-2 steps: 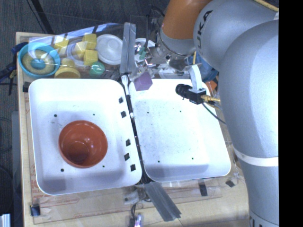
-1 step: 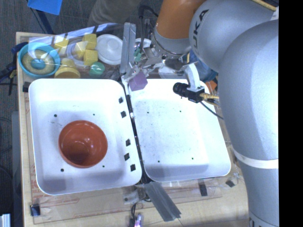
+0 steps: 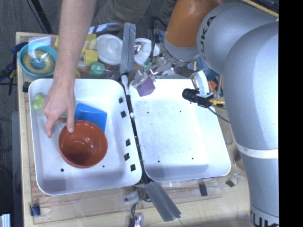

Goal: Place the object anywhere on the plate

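Grey arm casing (image 3: 251, 103) fills your foreground on the right, with its orange band (image 3: 189, 13) above the wrist. Take the dark divider (image 3: 129, 126) between the two bins as your landmark. Just right of the divider's far end, the jaws (image 3: 147, 82) sit over the far left corner of the right bin (image 3: 180, 141), and a small purple block (image 3: 146, 87) shows at their tips. It looks pinched between them, so you can treat them as narrowed on the block, though the view is tight there.

Left of the divider, in the left bin (image 3: 47, 174), you have a brown bowl (image 3: 83, 144) with a blue block (image 3: 91, 115) touching its far side. A person's hand (image 3: 59, 109) reaches in from the far side, fingers resting on the bowl's rim. A small green thing (image 3: 39, 99) lies further left, by the far left corner of that bin.

I see no flat plate; the brown bowl is my best guess at the target.

Your risks from here:
- The hand is on the target. Crossing the divider now could strike it.
- The hold on the purple block looks shallow, so a quick swing could shake it loose over the right bin.
- A release too close to the divider side could bounce the block off the bowl's rim.
- Carrying low could clip the divider.
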Action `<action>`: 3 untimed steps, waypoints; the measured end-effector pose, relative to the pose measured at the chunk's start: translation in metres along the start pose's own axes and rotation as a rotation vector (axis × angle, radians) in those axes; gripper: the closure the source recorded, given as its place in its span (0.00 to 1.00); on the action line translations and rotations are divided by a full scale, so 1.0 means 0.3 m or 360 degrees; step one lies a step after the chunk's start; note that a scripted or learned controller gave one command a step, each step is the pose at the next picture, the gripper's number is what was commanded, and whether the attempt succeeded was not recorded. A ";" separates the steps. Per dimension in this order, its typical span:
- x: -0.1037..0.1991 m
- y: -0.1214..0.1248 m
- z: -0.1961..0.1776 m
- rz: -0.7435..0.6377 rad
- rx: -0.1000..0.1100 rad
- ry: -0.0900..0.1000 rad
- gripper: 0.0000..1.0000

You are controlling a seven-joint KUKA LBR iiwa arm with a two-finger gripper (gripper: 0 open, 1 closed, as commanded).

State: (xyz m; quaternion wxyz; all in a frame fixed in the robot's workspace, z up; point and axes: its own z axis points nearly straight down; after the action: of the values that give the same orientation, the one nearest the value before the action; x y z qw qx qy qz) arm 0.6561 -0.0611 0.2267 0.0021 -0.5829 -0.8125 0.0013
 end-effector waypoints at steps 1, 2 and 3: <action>-0.009 -0.001 -0.031 0.0005 -0.0005 -0.0002 1.00; 0.176 0.060 -0.162 -0.0018 -0.0007 -0.0002 1.00; 0.258 0.087 -0.291 -0.0057 -0.0006 -0.0003 1.00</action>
State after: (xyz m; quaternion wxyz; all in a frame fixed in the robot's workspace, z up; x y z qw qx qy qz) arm 0.6565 0.0207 0.3139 0.0003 -0.5683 -0.8228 0.0002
